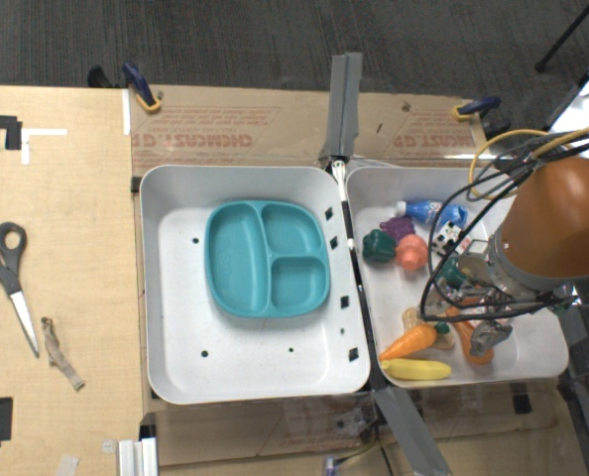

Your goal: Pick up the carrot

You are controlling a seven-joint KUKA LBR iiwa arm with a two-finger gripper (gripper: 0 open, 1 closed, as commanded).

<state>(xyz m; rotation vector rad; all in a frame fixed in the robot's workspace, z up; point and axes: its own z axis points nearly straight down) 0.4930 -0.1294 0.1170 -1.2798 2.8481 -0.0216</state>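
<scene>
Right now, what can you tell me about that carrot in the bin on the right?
The carrot is a small orange cone that looks like smooth plastic, a toy. It lies flat near the front of the right bin, its pointed tip aimed toward the divider between the bins. Its thick end runs under the arm's cables. A yellow banana lies just in front of it, close or touching; which, I cannot tell.

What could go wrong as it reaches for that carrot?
The carrot lies touching the banana, so the pincer might catch or push the banana instead. Other toys crowd that right bin too, and the arm's dangling cables hang close above them and could snag.
</scene>
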